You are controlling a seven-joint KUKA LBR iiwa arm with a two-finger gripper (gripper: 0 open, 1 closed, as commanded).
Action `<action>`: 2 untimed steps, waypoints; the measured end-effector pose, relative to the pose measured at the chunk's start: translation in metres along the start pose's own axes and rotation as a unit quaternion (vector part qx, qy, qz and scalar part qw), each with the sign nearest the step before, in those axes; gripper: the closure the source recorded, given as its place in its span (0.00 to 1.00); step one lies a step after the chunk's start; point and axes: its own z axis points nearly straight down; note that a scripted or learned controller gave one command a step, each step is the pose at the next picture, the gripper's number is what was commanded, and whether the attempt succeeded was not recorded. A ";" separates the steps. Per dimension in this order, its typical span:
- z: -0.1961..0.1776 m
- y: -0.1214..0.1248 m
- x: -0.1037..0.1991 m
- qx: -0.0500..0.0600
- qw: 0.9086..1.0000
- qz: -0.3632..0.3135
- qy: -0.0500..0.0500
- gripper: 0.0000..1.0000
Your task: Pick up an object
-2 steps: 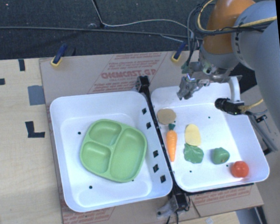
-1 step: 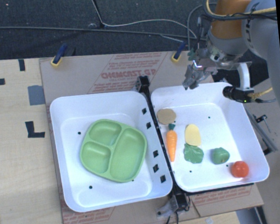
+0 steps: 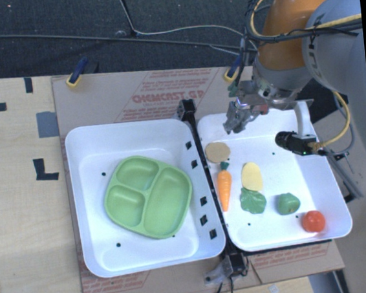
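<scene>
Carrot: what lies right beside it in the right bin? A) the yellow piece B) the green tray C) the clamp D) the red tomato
A: the carrot lies along the right bin's left side, with the yellow piece next to it; the tomato sits off in the near right corner.

green tray (image 3: pixel 149 196), orange carrot (image 3: pixel 224 189), red tomato (image 3: pixel 313 221), white bins (image 3: pixel 83 185)

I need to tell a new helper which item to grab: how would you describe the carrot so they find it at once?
Look in the right bin, along its left wall. The carrot lies there lengthwise, just below a round tan cookie. It is the only long, orange, tapering item, with a small green top.
</scene>
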 end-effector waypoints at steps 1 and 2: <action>0.014 -0.030 0.050 0.001 1.000 0.000 0.000 1.00; 0.008 -0.048 0.099 0.000 1.000 -0.001 0.000 1.00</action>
